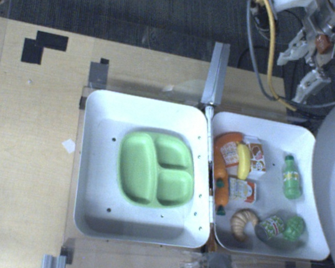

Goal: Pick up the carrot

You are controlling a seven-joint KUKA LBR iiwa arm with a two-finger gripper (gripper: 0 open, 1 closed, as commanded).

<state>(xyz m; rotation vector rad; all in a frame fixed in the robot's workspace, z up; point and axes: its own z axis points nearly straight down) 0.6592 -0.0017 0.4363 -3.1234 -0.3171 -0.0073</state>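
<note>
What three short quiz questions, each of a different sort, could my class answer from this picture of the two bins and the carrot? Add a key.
1. True or false: the carrot lies in the right bin, along its left wall.
2. Which thing sits in the left bin? A) a croissant B) a green divided tray C) a bottle
3. Fill in: the yellow banana lies right beside the ______.

Key
1. True.
2. B, the green divided tray. The croissant and the green bottle are in the right bin.
3. Carrot. The gripper hangs above the bench behind the right bin, away from it.
</note>
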